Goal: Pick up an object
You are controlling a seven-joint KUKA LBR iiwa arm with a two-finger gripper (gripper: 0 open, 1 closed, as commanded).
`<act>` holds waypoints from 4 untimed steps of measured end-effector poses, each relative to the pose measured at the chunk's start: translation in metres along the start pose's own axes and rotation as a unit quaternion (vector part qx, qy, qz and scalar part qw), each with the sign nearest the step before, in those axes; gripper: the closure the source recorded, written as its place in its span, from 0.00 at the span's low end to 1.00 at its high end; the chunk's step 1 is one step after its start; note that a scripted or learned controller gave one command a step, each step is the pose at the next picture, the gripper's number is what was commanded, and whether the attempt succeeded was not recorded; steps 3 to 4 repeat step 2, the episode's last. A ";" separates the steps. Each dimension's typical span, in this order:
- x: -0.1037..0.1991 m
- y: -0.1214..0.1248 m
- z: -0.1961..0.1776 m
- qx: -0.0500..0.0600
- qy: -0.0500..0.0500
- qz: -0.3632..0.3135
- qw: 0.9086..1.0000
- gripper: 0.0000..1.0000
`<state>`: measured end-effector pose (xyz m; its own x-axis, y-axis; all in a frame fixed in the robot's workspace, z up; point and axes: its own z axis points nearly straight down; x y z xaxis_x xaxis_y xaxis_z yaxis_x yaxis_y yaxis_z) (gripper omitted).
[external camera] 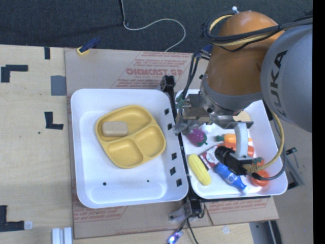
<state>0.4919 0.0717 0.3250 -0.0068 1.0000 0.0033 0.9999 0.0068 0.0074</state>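
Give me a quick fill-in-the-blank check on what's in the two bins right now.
1. The yellow divided tray lies in the ____ bin.
2. A tan block rests in the tray's upper-____ compartment.
3. The toy corn cob lies in the right bin, and its colour is ____.
4. The gripper hangs just above a ____ toy.

Missing words: left; left; yellow; purple
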 end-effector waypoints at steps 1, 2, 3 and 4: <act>0.023 -0.008 -0.050 0.003 -0.001 0.001 1.000 1.00; 0.000 -0.008 -0.061 0.004 -0.002 0.003 1.000 1.00; 0.000 -0.008 -0.061 0.004 -0.002 0.003 1.000 1.00; 0.000 -0.008 -0.061 0.004 -0.002 0.003 1.000 1.00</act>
